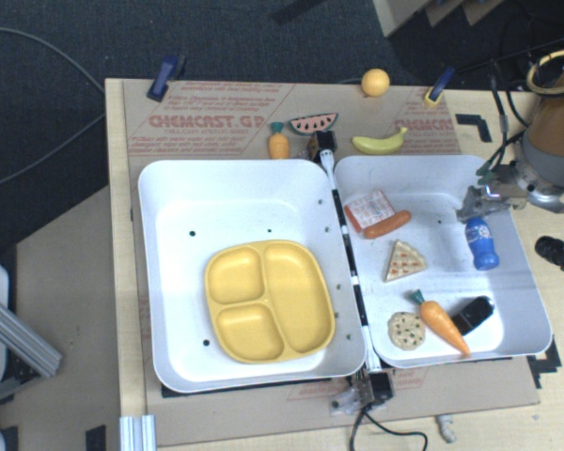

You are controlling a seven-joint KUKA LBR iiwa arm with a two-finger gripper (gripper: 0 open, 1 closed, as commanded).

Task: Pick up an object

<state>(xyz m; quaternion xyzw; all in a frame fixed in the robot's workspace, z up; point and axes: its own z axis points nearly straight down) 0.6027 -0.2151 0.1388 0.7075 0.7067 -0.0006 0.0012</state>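
Hovering pincer (479, 216) above one blue bottle (482, 244), grip state unclear, two bins, one carrot (443, 325)

Both bins (169, 252) white. Left one has a yellow divided plate (268, 301). In the right: blue bottle (481, 244) with white label, orange carrot (442, 325) with green top, tan cookie (406, 330) with dark chips, black block (473, 314), red sausage (387, 224). My arm (545, 134) orange over grey.
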